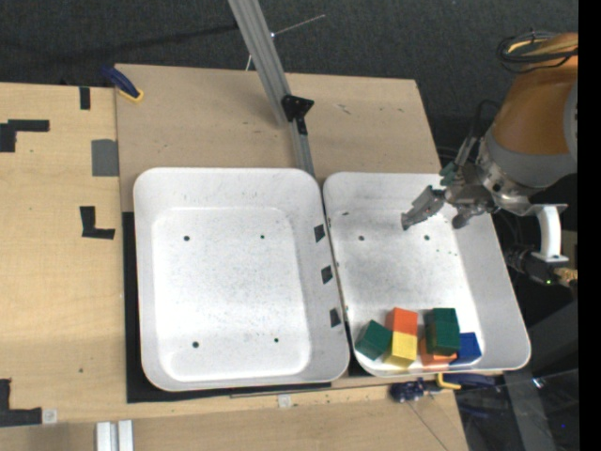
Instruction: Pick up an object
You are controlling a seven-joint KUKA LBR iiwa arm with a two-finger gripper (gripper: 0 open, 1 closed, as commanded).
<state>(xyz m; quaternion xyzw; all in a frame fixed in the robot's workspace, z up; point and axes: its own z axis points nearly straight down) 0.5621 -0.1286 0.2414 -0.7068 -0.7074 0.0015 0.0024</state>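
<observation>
Several small blocks lie bunched at the near end of the right bin (488, 252): a green block (375, 338), an orange block (404, 319) on top of a yellow block (403, 347), a dark green block (442, 328) and a blue block (468, 347). My gripper (435, 220) hangs over the far half of that bin, well away from the blocks. Its two fingers are spread apart, open, with nothing between them.
The left bin (150, 252) lies beside the right one, their rims touching. A slanted metal pole (268, 50) with a black clamp crosses the bench behind the bins. The grey and orange arm (535, 111) comes in from the right.
</observation>
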